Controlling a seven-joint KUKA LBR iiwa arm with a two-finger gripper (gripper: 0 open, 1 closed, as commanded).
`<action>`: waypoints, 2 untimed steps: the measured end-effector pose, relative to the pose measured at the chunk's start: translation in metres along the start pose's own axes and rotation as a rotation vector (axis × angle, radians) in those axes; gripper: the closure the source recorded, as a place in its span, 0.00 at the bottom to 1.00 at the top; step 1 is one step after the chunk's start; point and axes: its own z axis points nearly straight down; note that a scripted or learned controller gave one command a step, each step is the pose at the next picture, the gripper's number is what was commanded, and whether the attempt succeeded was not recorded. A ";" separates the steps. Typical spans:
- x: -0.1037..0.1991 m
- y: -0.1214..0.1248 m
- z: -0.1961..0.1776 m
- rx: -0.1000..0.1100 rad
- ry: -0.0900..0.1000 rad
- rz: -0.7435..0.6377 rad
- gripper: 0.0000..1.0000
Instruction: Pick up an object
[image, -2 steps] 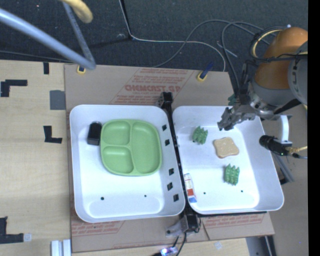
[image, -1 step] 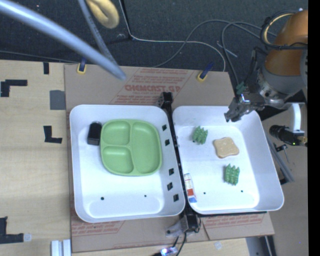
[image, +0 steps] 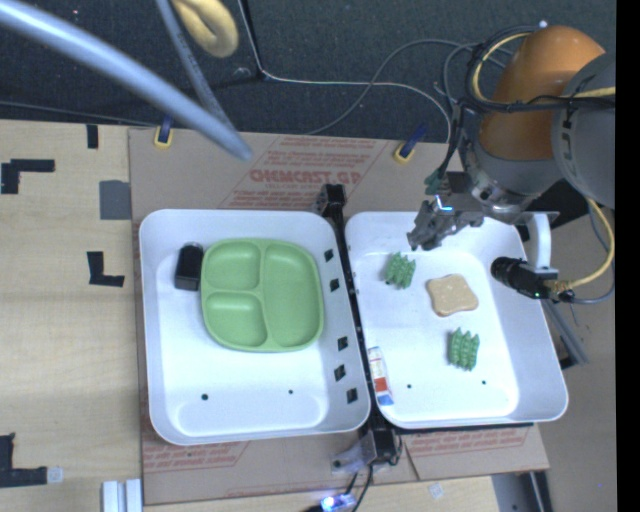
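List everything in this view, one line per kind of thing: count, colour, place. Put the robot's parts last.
bins: two, white, side by side on the bench.
divided plate: one, light green, three compartments, in the left bin.
small block: one, black, in the left bin, against the plate's left edge.
leafy toy pieces: two, green, in the right bin; one near the back left, the other toward the front right.
toast-like piece: one, tan, in the right bin, between the two green pieces.
small packet: one, white with red, at the right bin's left wall.
cardboard sheet: one, brown with red print, under the bins.
arm: one, grey with an orange band, at upper right.
gripper: one, dark, over the right bin's back, near the back green piece.
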 end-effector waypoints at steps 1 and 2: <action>0.055 -0.011 0.018 0.002 0.000 0.000 1.00; 0.112 -0.022 0.033 0.002 0.000 0.000 1.00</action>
